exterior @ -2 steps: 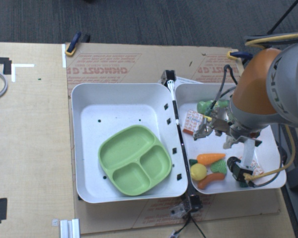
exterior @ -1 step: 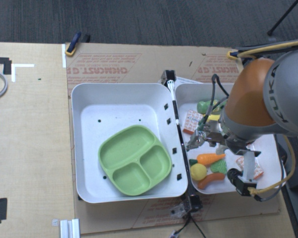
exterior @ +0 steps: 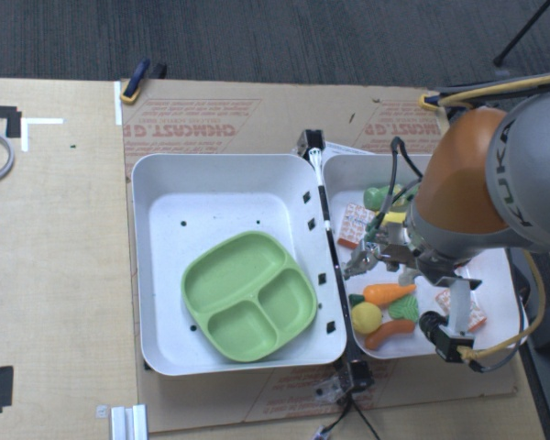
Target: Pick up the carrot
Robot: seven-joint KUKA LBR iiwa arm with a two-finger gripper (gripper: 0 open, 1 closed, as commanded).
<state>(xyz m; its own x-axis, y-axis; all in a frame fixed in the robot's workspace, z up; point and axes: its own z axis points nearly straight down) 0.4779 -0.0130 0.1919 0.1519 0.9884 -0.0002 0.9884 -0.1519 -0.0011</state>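
Note:
The carrot [exterior: 386, 293], orange with a green leafy end [exterior: 405, 308], lies in the right bin [exterior: 509, 273] near its front left. My gripper [exterior: 378, 262] hangs just behind and above the carrot, at the end of the grey and orange arm [exterior: 467, 191]. It is open, with one metal fingertip [exterior: 354, 268] splayed to the left. Nothing sits between its fingers, and they stand apart from the carrot.
Beside the carrot are a yellow lemon-like toy [exterior: 367, 317], a second orange-red piece [exterior: 390, 334], a red-and-white packet [exterior: 353, 224] and a green toy [exterior: 378, 197]. The left bin [exterior: 165, 209] holds a green divided plate [exterior: 248, 294]. The arm covers much of the right bin.

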